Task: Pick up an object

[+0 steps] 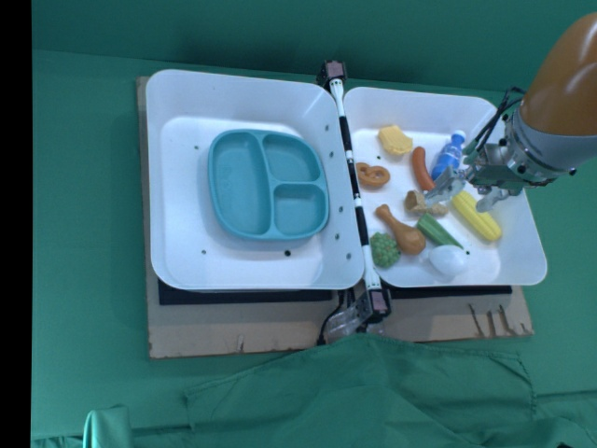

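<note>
The right bin (518,259) holds several toy foods: a blue bottle (449,154), a red sausage (422,168), a yellow corn cob (477,217), a tan piece (419,203), a green pod (437,231), a drumstick (401,231), broccoli (383,249), a white egg (448,261), a pretzel (372,175) and a yellow wedge (395,140). My gripper (465,192) hangs low over the bin's right half, between the bottle and the corn. Its fingers are spread, open, with nothing between them.
The left bin (177,250) carries a teal divided plate (269,183). A black and white rail (347,157) runs between the two bins. Green cloth surrounds the cardboard base, with a fold bunched at the front (373,390).
</note>
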You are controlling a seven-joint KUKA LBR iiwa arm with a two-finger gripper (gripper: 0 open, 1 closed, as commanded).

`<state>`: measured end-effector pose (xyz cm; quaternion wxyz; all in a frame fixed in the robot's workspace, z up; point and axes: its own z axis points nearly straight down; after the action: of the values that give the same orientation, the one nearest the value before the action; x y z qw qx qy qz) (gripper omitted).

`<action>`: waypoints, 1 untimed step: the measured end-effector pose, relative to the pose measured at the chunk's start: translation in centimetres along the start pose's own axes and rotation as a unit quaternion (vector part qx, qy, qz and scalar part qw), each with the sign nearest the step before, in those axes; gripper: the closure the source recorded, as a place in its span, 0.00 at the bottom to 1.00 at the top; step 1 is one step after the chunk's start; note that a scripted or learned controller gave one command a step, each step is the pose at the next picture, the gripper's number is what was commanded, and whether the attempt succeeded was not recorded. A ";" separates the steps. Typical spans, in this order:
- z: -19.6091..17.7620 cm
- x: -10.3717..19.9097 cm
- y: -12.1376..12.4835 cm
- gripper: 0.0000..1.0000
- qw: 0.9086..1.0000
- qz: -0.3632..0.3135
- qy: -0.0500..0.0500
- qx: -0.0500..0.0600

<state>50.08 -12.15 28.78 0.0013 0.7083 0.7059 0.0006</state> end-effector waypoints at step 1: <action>-6.6 1.8 2.4 0.00 1.000 -0.002 -0.001 -0.005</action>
<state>52.48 -10.39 35.43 0.0052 0.7070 0.7071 0.0035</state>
